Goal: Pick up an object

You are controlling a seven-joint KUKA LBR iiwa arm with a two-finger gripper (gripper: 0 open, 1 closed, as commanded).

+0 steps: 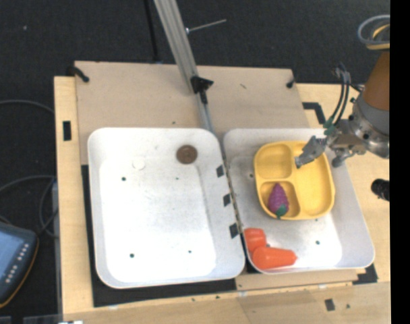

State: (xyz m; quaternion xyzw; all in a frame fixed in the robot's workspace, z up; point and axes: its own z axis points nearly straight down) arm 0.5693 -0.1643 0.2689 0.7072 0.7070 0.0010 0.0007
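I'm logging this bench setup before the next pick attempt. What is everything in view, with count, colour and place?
White bins: 2, side by side on the bench; left bin, right bin.
Brown disc: 1, near the left bin's far edge.
Yellow divided tray: 1, in the right bin.
Purple fruit-like toy: 1, in the tray's near-left compartment.
Orange pieces: 2, touching, at the right bin's near-left corner.
Handheld pendant: 1, dark with orange trim, at the view's lower left.
Gripper: 1, grey, over the tray's far edge, on the orange-banded arm.
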